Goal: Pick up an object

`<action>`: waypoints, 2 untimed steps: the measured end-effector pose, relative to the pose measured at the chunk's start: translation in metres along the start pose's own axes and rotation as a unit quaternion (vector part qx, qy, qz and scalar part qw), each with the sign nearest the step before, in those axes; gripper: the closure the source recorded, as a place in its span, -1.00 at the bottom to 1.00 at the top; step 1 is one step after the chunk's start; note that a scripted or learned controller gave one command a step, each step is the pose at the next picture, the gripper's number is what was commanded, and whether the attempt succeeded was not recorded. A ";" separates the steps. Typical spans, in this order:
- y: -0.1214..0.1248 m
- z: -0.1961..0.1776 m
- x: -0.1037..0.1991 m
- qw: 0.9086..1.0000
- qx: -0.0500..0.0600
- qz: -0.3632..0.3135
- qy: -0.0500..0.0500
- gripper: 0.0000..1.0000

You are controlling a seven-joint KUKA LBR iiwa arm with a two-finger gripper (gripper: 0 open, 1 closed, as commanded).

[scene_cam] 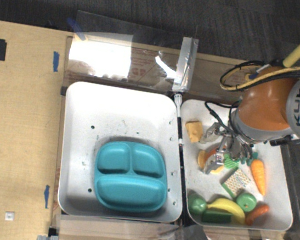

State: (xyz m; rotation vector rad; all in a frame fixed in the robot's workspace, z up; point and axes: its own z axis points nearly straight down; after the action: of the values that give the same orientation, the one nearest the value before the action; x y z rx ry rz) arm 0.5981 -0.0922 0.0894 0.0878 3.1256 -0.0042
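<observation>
Pincer (223, 155), finger state unclear, hovers just above orange piece (205, 160) in right bin (287, 188).

Glossy teal plastic tray (130, 176) in smooth matt white bin (81, 135)

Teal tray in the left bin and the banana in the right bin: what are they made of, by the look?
Teal tray: probably moulded plastic, satin finish; one even colour, rounded compartment walls, soft highlights.
Banana: likely a plastic or rubber toy, smooth and slightly glossy; flat uniform yellow, lying among similar toy-like produce. Which of the two, the view cannot settle.
</observation>
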 end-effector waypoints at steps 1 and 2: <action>-0.002 0.000 -0.010 1.000 -0.001 -0.027 0.001 -1.00; -0.007 0.000 0.010 0.999 -0.002 0.053 0.002 -1.00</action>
State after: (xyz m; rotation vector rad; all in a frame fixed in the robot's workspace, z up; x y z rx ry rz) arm 0.5881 -0.0983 0.0894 0.2538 3.1196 0.0031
